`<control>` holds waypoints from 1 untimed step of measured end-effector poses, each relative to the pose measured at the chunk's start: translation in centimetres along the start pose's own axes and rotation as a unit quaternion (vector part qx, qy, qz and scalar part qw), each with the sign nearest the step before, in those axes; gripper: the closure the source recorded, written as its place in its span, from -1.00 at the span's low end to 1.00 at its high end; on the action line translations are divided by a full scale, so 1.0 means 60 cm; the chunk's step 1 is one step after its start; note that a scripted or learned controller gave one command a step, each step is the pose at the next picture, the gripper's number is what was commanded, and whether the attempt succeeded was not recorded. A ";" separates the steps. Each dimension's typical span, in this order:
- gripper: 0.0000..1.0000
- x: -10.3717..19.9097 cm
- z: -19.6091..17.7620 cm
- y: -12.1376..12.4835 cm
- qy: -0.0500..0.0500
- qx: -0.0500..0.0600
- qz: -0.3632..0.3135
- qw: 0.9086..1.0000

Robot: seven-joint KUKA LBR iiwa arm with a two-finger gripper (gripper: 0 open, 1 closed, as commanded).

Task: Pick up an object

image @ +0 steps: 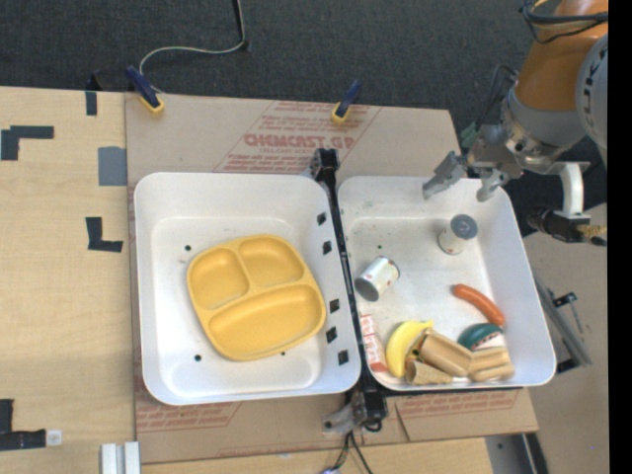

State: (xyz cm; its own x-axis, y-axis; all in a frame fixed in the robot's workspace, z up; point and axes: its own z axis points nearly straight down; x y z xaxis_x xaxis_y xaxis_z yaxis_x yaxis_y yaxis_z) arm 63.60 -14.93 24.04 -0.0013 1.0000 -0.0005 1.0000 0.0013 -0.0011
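Objects for picking lie in the right bin point(523, 294): a small grey-topped cup point(458, 231) near the far edge, a metal can point(375, 277) on its side by the left wall, an orange carrot point(479, 303) toward the right wall, and at the near edge a banana point(403, 344), tan blocks point(459, 359) and a teal piece point(482, 335). My claw point(464, 182) hangs over the bin's far right corner, fingers spread wide, nothing between them. Left bin point(158, 284) carries a yellow divided plate point(257, 296). Both bins sit on cardboard point(267, 136) printed in red, reading roughly "CHEMCAST"; small print unreadable. Blue-and-yellow clamps point(145, 89) pin its far edge. Wooden bench point(49, 265) with black tape marks; dark carpet point(346, 18) beyond, a cable point(212, 47) across it.
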 end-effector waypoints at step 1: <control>-1.00 -0.077 0.237 -0.090 0.000 0.001 0.001 1.000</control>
State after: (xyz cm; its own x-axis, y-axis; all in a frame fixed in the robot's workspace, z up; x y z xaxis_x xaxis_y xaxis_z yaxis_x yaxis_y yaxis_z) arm 58.19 -19.54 9.80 0.0003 1.0000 0.0000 1.0000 -0.0003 -0.0031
